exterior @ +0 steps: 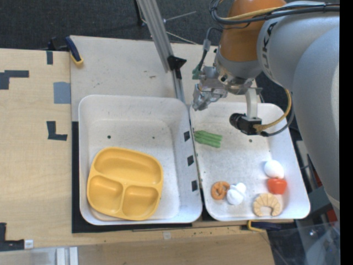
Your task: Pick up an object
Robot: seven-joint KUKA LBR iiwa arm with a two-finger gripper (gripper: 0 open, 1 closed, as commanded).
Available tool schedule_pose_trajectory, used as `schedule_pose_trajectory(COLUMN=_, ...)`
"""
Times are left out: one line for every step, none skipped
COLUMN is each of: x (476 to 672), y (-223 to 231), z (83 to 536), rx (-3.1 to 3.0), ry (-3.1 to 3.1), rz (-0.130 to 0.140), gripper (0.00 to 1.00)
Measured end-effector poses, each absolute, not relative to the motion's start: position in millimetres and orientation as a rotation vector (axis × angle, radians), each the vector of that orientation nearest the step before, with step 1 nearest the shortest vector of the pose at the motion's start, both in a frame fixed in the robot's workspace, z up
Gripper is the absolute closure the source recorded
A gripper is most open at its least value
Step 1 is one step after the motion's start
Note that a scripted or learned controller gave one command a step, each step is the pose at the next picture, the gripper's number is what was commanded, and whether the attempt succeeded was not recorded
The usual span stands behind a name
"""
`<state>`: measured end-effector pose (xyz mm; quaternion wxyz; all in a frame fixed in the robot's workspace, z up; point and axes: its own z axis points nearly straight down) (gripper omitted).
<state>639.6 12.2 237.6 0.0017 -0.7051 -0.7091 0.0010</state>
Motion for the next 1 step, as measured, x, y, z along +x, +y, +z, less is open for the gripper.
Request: schedule_pose_trajectory(x=638.3, y=64.2, z=232.8, rx=-2.212, ry=-2.226, rz=0.002, gripper=1.0)
